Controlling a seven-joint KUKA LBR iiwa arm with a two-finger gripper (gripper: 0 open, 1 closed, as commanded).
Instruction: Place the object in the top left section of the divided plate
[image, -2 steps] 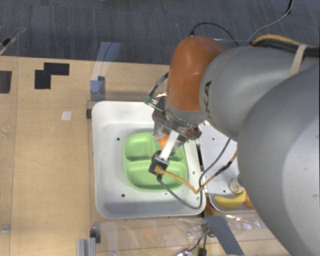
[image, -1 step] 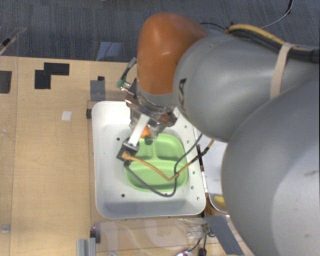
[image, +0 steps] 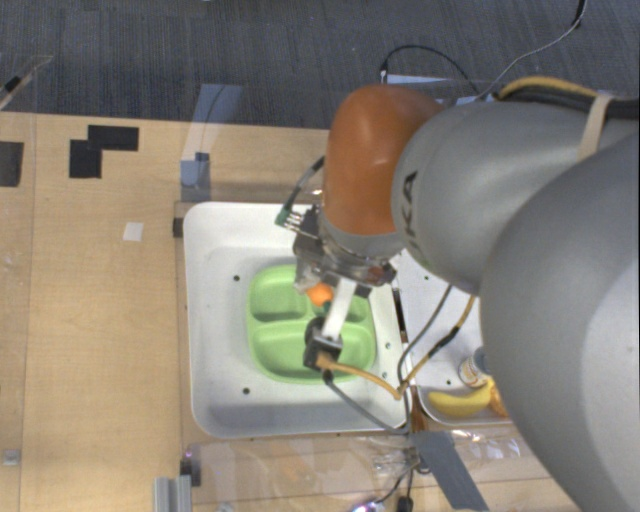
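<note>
A light green divided plate (image: 270, 330) lies in the left white bin (image: 215, 300). My gripper (image: 313, 286) hangs over the plate's upper right part, close to its middle ridge, and the grey wrist covers most of it from above. A small orange object (image: 319, 295) shows right at the gripper's tip, above the plate. Whether it is held or resting on the plate is hidden. The plate's top left section (image: 268, 292) is bare green.
The right bin (image: 440, 300) holds a yellow banana (image: 460, 404) near its front edge, with a small pale round thing (image: 470, 371) just behind it. The large arm covers most of that bin. Black marks (image: 100, 148) lie on the bench at the far left.
</note>
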